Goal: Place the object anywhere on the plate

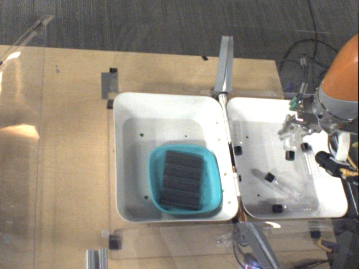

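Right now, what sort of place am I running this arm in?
Probably a robotics lab test cell, not a home or kitchen. A wooden bench bears two white bins bolted side by side, loose cables trail by the arm, and grey office carpet lies beyond.

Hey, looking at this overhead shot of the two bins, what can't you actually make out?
- Gripper: small and cluttered in the camera view, so its state is unclear.
- Arm: cut off by the right edge.
- Dark ridged object lying on the teal plate: what it is cannot be told.
- Small dark bits and a clear item in the right bin: too small to identify.
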Tool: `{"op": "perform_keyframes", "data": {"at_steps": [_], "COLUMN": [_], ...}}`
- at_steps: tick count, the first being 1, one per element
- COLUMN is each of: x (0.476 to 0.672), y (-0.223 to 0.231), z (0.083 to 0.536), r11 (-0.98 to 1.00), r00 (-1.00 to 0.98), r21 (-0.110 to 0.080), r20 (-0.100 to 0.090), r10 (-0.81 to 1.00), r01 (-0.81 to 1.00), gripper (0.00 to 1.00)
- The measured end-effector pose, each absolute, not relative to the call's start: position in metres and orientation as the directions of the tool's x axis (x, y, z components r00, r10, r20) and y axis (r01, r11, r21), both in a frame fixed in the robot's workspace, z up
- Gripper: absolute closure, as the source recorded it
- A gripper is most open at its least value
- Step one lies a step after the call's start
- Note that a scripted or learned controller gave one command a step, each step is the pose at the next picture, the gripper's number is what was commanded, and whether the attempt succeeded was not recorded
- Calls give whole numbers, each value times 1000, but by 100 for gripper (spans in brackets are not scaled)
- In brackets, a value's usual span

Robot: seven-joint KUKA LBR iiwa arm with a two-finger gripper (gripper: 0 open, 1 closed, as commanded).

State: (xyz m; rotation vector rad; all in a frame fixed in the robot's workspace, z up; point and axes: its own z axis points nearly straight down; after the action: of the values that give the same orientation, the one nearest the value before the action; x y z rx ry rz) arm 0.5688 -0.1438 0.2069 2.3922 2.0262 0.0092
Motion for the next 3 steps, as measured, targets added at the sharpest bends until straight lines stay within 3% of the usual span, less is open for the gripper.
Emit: {"op": "perform_keyframes", "data": {"at_steps": [1,2,3], "x": [543,547,496], "y": [-57,6,40], "z": [184,214,186], "r11": [44,232,351], "r00": [-44,-232,-351], "r21": [4,9,4], "r20": [0,-1,0], "r10": [999,973,936], "r01": [999,973,936], "gripper": [100,100,100]}}
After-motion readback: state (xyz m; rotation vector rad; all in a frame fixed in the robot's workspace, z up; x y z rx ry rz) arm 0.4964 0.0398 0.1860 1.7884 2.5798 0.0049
